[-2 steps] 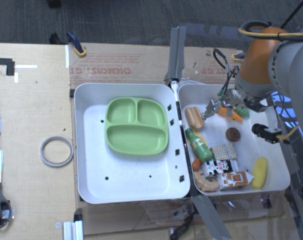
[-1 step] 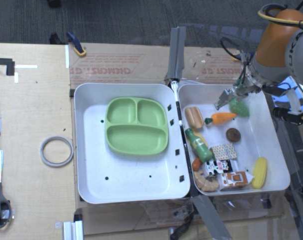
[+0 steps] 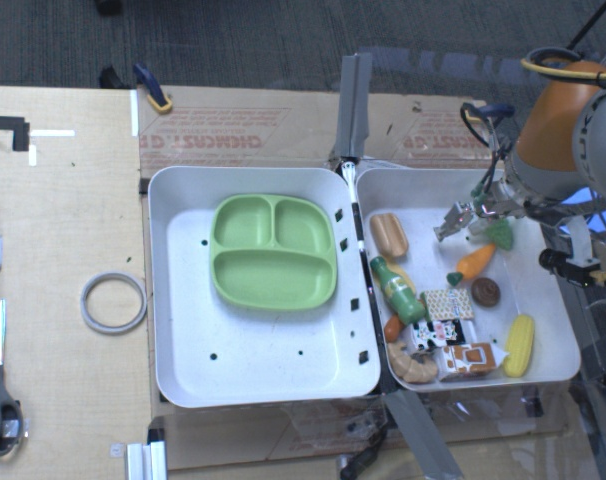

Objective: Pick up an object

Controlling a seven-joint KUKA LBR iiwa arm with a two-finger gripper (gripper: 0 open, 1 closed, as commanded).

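Just below pincer: carrot.

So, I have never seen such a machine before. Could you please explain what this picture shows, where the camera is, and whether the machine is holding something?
The one camera looks down at a slant on a bench with two shallow white bins. The grey and orange shape at the right is a robot arm; its gripper, a small two-finger claw, hangs over the right bin. Nothing shows between its fingers, so I would not call anything held. That bin holds toy food: a hot dog bun, a green bottle, a carrot, a corn cob and small boxes. The left bin holds a green divided plate. On the bench to the left lies a tape ring.
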